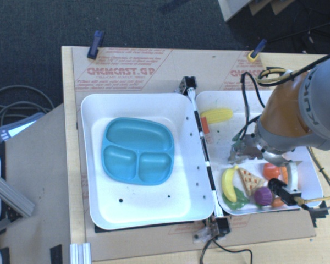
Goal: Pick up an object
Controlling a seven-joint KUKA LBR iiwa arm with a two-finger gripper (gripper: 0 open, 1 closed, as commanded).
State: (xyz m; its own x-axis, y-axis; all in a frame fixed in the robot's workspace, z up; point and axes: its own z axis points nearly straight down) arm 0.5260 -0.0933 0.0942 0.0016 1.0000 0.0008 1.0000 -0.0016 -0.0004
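Note:
The right bin (225, 100) holds several toy foods. A yellow corn cob (216, 115) lies at its far left, with a small orange piece (204, 126) beside it. Along the near side sit a yellow banana (229, 184), a pizza slice (249, 177), a purple piece (262, 196), a green piece (239, 201) and a red-orange tomato (271, 170). My gripper (236, 153) hangs low over the middle of this bin, just above the banana and pizza slice, and the wrist hides its tip. I see nothing held in it.
In the left bin (93, 147) lies a blue divided plate (137, 150). A black clip (188, 83) and a rail join the two bins. The arm's orange band (283, 111) and black cables (253, 81) cover the right bin's far right.

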